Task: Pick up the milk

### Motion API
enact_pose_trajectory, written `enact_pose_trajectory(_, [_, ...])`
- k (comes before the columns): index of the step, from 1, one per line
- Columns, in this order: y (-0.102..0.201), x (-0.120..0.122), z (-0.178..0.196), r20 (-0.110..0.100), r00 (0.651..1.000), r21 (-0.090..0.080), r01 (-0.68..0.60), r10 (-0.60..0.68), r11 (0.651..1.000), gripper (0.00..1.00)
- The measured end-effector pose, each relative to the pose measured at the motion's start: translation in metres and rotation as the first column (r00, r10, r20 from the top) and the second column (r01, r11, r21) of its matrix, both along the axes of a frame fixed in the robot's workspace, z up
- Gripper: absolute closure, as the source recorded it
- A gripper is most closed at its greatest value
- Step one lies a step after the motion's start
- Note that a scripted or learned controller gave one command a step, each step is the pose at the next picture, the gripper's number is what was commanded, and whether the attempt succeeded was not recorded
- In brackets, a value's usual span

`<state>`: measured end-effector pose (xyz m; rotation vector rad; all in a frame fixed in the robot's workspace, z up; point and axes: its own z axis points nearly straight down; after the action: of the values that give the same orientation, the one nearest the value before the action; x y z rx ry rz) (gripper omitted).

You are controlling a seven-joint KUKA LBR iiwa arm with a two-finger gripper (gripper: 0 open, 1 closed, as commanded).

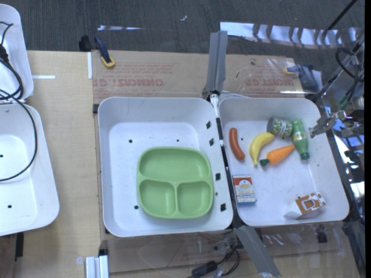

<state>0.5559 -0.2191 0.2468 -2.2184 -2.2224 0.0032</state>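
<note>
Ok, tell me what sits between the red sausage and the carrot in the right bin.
The banana lies between the sausage and the carrot, its lower end close to the carrot's green tip, as the camera view shows.

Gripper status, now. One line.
Gripper: at the right bin's far right edge, apart from the milk; open or shut cannot be told.

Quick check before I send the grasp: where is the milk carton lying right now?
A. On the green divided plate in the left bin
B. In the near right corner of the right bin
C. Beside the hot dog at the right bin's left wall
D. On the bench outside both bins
B: the milk carton lies on its side in the right bin, in its near right corner, apart from the other items.
</note>
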Motion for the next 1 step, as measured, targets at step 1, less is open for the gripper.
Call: enact_pose_trajectory(1, [-0.0030,-0.0474,-0.0655,0.000,1.000,0.001,-0.028,0.028,1.000,0.00])
